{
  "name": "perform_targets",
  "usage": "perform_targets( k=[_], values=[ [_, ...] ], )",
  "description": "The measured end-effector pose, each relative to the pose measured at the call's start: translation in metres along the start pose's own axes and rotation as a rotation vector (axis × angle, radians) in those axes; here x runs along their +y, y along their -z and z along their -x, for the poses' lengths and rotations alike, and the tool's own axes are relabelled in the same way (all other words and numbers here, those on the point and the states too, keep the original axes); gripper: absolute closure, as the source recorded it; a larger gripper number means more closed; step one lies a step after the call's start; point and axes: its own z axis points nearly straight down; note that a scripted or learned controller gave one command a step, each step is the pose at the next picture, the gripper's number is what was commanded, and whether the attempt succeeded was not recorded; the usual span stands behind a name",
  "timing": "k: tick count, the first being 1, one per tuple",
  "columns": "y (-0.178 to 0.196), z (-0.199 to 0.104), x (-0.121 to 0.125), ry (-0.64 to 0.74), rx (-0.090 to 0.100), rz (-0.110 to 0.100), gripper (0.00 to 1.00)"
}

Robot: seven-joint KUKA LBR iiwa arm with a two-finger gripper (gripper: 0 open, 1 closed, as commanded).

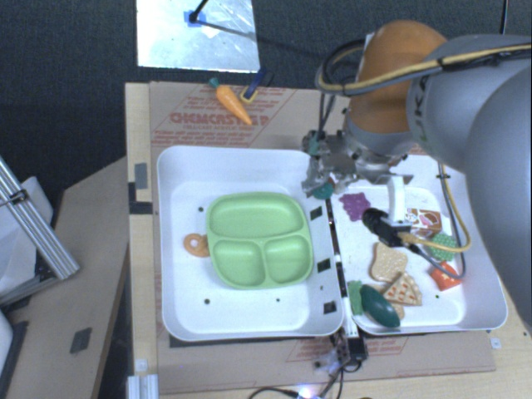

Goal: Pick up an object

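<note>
You see the gripper (319, 186) low over the far end of the ridge where the two shallow white bins meet, with the grey arm reaching in from the right. From this angle you cannot tell whether its jaws stand apart or together, and nothing visible sits between them.

In the left white bin (179, 306) a pale green plastic plate with three compartments (258, 239) lies in the middle, and a small tan ring-shaped toy (197, 244) lies just beside its left edge.

In the right white bin (482, 306) a purple toy grape cluster (356, 203) lies closest to the gripper, just to its right. Nearer you lie a tan toast-shaped slice (387, 263), a triangular pizza-like wedge (404, 290) touching it, a dark green oval piece (381, 307) at the near left corner, and a small orange piece (445, 278) towards the right.

An orange toy carrot (233, 105) lies outside both bins on the brown cardboard sheet (191, 119) beyond them.
</note>
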Motion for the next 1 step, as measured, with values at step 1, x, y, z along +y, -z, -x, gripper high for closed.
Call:
perform_targets(
  k=[1],
  values=[
    [0.0097,-0.0056,0.0019,-0.001,0.0,0.003,1.0]
  ],
)
